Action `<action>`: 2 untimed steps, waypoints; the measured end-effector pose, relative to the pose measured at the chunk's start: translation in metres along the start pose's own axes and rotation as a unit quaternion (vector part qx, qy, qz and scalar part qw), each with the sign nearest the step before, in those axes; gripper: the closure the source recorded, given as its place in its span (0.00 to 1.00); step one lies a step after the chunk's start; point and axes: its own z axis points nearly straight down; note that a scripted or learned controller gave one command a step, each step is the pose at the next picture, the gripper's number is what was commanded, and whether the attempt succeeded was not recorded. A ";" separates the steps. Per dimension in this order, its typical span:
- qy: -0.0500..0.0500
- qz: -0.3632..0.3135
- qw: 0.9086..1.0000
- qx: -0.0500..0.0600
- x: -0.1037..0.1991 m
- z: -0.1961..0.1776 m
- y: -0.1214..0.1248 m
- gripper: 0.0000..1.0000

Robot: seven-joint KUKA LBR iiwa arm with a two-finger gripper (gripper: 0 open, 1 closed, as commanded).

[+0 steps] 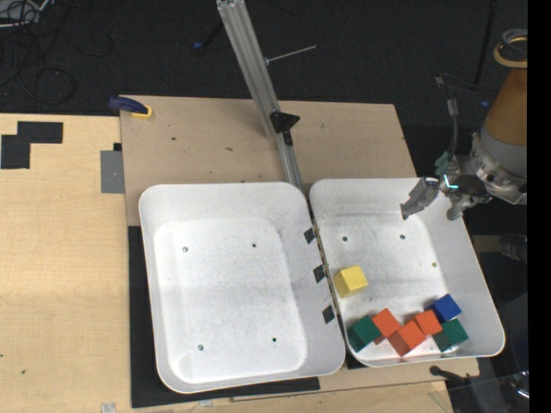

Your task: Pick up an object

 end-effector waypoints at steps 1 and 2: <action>0.000 0.000 1.000 -0.002 0.000 -0.003 0.001 0.00; 0.000 0.000 1.000 0.001 0.001 0.060 0.006 0.00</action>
